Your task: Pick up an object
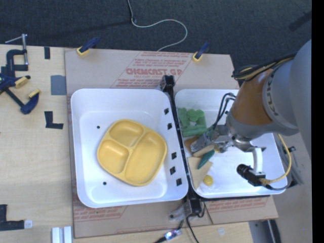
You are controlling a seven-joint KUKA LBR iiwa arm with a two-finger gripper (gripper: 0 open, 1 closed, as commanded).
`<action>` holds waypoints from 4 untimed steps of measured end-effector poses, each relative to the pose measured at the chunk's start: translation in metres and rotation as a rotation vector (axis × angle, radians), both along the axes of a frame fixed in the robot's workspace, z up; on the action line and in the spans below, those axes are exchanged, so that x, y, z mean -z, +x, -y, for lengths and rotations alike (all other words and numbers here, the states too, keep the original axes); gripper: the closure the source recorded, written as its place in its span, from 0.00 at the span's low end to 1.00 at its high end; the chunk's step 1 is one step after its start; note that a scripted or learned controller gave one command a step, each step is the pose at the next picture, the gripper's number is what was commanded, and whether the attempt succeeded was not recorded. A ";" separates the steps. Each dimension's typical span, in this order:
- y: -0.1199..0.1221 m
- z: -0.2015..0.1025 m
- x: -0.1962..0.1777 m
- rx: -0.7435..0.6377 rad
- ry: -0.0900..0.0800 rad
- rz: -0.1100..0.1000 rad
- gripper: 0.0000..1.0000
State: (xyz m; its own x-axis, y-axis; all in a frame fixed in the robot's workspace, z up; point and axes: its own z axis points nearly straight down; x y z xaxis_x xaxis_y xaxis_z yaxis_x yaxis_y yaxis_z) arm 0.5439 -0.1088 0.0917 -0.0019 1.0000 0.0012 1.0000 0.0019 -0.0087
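- Yellow small piece (pixel 207 180) lies nearest, low in the right bin (pixel 230 189).
- Pincer (pixel 208 145) sits low over a brown object (pixel 194 145) and teal piece (pixel 205 159); whether it is open, I cannot tell.
- Likely the grasp step; next calls for a clean lift.
- Green block (pixel 191 119) lies beyond.
- Yellow tray (pixel 132 151) fills the left bin (pixel 86 115).

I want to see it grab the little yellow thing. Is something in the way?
Nothing blocks it from above. The yellow piece lies in the right bin, with a teal piece lying just beyond it, towards the gripper.
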 end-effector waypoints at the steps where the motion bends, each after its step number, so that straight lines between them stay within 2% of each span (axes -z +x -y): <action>1: 0.001 0.000 0.006 0.002 -0.002 0.008 0.00; 2: 0.001 -0.001 -0.005 0.001 0.000 0.010 1.00; 4: -0.010 0.011 -0.115 0.001 -0.002 0.012 1.00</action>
